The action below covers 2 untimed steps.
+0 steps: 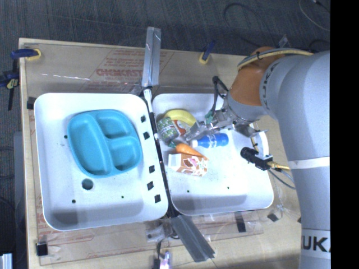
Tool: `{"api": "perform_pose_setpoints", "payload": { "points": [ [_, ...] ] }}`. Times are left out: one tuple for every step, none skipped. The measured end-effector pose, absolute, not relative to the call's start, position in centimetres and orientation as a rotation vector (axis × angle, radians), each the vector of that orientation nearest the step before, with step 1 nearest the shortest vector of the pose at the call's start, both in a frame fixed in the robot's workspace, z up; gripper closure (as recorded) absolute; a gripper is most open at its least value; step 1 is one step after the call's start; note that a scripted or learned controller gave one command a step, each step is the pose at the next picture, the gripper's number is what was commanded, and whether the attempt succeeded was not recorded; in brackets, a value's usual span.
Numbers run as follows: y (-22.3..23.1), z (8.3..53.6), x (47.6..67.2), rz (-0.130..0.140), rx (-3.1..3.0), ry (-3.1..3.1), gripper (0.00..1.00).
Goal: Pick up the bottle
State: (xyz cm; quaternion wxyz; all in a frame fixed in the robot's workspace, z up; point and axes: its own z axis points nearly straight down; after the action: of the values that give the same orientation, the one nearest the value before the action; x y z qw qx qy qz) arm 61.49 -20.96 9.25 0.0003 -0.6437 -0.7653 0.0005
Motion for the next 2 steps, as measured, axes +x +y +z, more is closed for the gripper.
{"api": "perform_pose_setpoints", "payload": {
  "points": [
    [-20.9,9.2,57.5,0.002,-2.061,-2.369,0.0],
    [-20.9,9.1,52.4,0.003,-2.222,-2.216,0.0]
  ]
}}
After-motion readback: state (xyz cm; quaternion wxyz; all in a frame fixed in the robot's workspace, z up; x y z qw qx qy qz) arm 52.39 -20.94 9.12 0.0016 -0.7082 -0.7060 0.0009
